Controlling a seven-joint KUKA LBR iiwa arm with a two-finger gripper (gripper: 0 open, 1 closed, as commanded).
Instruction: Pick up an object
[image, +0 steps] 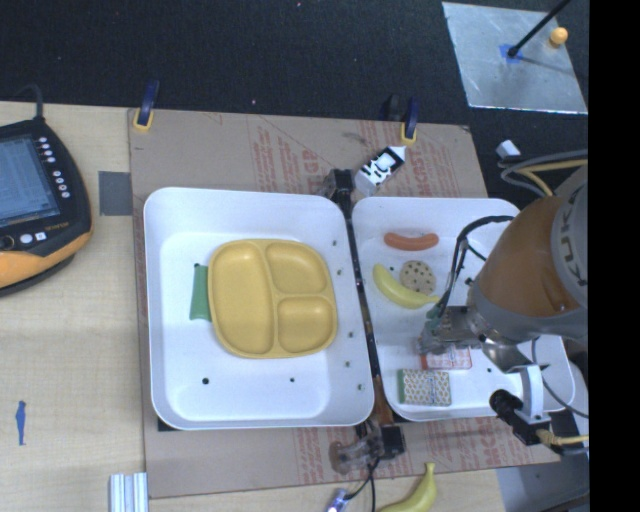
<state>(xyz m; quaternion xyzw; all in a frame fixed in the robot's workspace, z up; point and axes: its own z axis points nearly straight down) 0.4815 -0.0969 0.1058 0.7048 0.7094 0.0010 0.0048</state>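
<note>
Four small things sit in the right bin (500, 212) within reach: a sausage (411, 240) near the far wall, a banana (398, 288) with a cookie (417, 275) just beside it, and a flat patterned packet (426, 387) near the front rim. I see the gripper (447, 345) low over the bin floor, between the banana and the packet, with something small and reddish under it that I cannot identify. Whether the jaws are wide or closed I cannot tell; the wrist body hides them.

For a clean pick, I would choose one target and centre over it rather than descend into the gap. The banana looks the best bet: I would set the jaws across its narrow width, clear of the cookie. The packet lies flat and seems likely to slip. The left bin (165, 300) holds a yellow divided tray (272, 297); I leave that alone.
</note>
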